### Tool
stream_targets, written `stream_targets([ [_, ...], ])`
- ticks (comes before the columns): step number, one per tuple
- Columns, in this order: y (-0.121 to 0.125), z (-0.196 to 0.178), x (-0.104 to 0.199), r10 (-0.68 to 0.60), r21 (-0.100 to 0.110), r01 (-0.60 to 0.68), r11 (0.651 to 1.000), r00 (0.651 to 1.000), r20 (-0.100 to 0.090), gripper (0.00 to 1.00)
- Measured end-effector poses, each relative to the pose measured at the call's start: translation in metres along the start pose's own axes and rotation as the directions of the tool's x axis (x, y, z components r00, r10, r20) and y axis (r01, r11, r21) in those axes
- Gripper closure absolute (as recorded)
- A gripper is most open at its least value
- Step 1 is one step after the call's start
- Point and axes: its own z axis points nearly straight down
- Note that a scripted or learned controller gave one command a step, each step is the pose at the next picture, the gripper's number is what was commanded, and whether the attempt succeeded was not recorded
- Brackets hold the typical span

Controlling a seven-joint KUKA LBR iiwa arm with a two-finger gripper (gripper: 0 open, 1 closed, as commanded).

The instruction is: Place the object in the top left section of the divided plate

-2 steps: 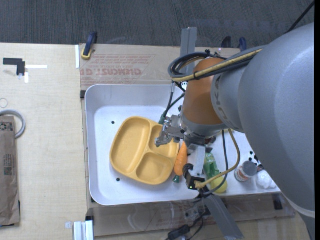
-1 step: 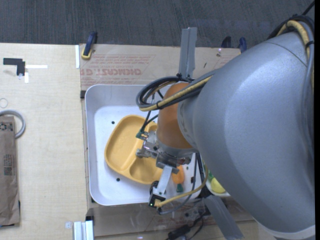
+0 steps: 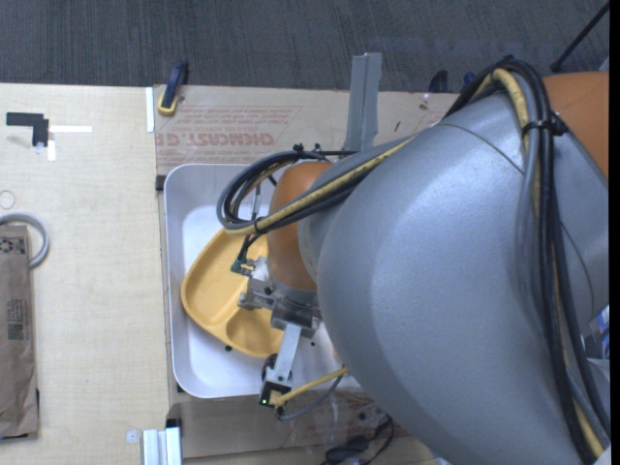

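A dark grey carpet (image 3: pixel 242 17) covers the floor along the top. Below it lies a pale wooden bench (image 3: pixel 87 260). A sheet of brown cardboard (image 3: pixel 252 129) with printed red lettering rests on the bench, beside a brown paper bag (image 3: pixel 15 327) at the left edge.

Red print runs along the cardboard sheet (image 3: pixel 242 124) that lies just behind the white bin (image 3: pixel 179 260). It stands upside down and mirrored from the camera's side; the large line looks like "CHEMCRAFT" or similar, but the letters cannot be made out for certain, and a smaller line above it is too fine to read. Well left of the bin, a brown paper bag (image 3: pixel 17 327) on the desk (image 3: pixel 87 221) carries dark printed marks, too small to read.
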Motion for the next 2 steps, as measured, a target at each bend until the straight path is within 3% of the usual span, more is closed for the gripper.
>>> stream_targets([
  [1,0.0008,-0.0013,-0.0094,0.007,0.012,-0.007,1.000,1.000,0.022,1.00],
  [2,0.0007,-0.0043,-0.0036,0.001,0.007,-0.001,1.000,1.000,0.011,0.00],
])
